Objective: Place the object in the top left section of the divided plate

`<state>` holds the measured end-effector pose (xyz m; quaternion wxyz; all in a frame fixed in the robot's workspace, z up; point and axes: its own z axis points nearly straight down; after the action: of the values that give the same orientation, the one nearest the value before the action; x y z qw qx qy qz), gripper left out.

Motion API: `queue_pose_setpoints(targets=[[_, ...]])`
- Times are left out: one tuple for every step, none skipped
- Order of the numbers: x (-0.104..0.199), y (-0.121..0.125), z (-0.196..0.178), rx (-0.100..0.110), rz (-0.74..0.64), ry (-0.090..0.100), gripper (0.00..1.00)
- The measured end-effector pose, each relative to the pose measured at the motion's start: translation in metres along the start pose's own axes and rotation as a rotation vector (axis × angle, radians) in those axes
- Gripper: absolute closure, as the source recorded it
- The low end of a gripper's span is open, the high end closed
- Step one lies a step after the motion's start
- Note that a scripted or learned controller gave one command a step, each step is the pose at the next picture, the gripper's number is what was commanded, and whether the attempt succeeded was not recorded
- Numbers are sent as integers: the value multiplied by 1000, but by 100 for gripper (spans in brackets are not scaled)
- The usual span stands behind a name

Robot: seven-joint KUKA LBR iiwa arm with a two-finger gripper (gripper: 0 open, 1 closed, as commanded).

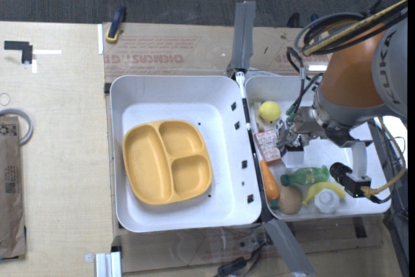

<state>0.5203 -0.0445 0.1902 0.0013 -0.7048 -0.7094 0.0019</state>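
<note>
In the right-hand white bin (382, 207), the arm's hand (290, 134) hangs low over a red-and-white packet (266, 145) beside a yellow lemon (269, 111), its grip impossible to tell, while the yellow divided plastic plate (167, 161) lies in the left white bin (123, 139).

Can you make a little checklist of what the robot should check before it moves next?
1. Divided plate sits flat in the left bin: ok.
2. Plate's sections are free for an object: ok.
3. Gripper is over the right bin: ok.
4. Something is held between its fingers: cannot tell.
5. Carrot, banana and yellow ball lie in the right bin, ready to pick: ok.
</note>
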Motion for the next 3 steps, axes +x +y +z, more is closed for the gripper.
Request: queue_pose_setpoints(targets=[[68,-27,0,0,-60,0,100],[131,-30,0,-1,-145,-1,100],[199,-42,57,1,-193,-2,100]])
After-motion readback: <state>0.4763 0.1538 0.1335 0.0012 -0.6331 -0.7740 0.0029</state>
